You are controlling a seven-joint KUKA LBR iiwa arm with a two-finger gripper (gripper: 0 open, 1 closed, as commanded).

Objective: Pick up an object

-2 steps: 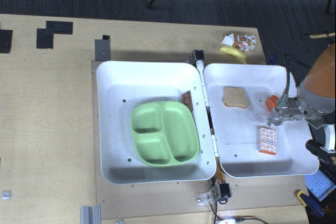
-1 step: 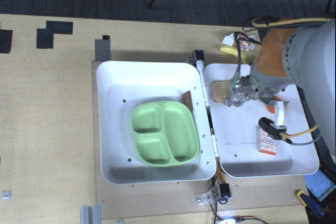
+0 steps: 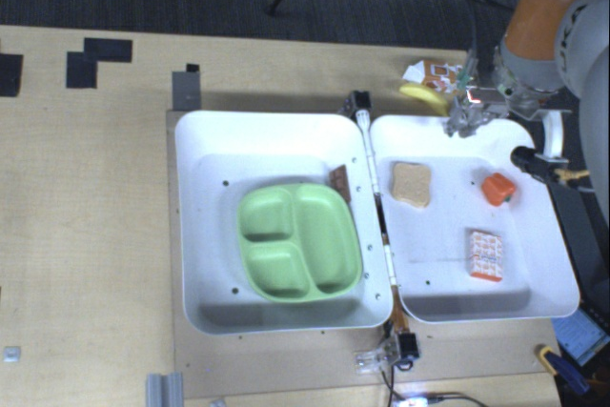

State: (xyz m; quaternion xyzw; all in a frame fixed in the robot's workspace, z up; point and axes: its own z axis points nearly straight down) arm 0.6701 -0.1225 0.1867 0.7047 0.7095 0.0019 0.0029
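From my seat I see the pincer [image 3: 464,122] at the far rim of the right bin [image 3: 534,300], beside a yellow banana-shaped piece [image 3: 422,94] and a small printed packet [image 3: 434,71] that lie on the bench [image 3: 86,253] just outside the bin; whether it is spread or pressed together I cannot tell at this size. Nothing sits between its tips that I can make out. The right bin holds three candidates: a tan slice like toast [image 3: 412,184] near the dividing wall, a small orange block [image 3: 498,190] toward the right side, and a flat red-and-white printed packet [image 3: 485,255] nearer the front. I judge the orange block the easiest to take: it looks stiff, light and chunky, so I would close across its shorter sides. The toast-like slice looks light and low, probably needing a grip across its edges, and the packet looks thin and slick, likely to slide. The left bin [image 3: 205,300] carries a green divided tray [image 3: 297,241] with its compartments bare, and a small brown piece [image 3: 338,179] wedged just behind the tray near the divider.
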